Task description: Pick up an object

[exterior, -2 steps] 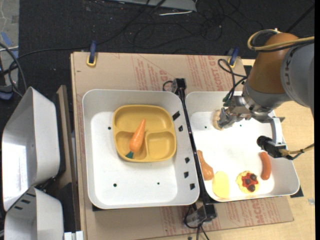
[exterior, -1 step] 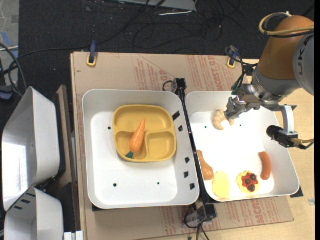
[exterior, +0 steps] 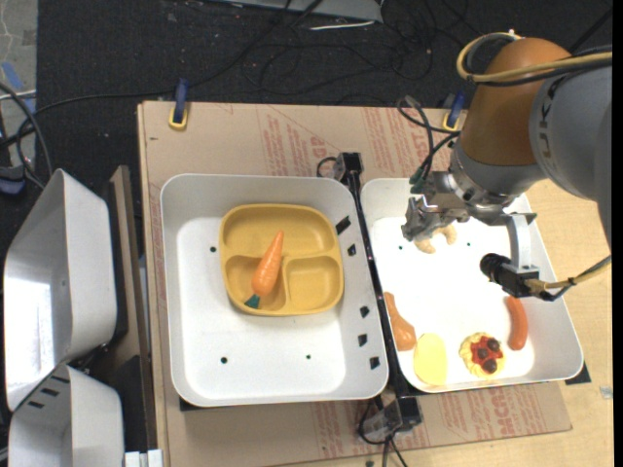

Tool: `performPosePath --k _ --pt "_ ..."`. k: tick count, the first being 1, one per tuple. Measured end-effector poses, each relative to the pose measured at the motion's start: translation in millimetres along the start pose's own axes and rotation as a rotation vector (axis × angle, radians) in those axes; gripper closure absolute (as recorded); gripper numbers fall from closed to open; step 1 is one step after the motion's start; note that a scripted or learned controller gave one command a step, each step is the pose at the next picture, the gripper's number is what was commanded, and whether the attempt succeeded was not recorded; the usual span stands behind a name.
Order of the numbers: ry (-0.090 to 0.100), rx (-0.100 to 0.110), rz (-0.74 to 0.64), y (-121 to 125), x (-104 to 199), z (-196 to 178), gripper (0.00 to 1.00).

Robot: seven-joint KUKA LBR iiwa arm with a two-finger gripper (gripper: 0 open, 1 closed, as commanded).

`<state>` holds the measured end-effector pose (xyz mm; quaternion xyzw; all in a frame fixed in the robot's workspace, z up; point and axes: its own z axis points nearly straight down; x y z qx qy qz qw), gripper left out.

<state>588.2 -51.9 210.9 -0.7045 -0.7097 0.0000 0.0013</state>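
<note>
Hovering low over a small cream toy (exterior: 435,238) in the right bin (exterior: 560,334), claw (exterior: 428,224) state couldn't be told; next move likely needed a clean lift.

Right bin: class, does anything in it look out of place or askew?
Mostly no. One orange piece lies against the right bin's left wall, partly up its rim, while the other toy foods lie flat on the floor.

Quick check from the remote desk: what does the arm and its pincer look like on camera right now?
The arm is grey with a rounded orange band above the wrist. A thin yellowish cable loops over the band. The pincer is dull grey metal, and a black fitting sits on a pale bracket beside it.
</note>
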Motion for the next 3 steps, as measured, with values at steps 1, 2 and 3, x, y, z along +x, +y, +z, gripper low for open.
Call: performPosePath --k 1,2,3 --pt "0.000 0.001 0.000 -12.3 48.0 5.8 1.00" --pt "0.000 0.001 -0.001 -28.4 98.0 8.4 1.00" --pt "-0.001 -0.001 -0.001 -31.2 147.4 7.1 1.00"
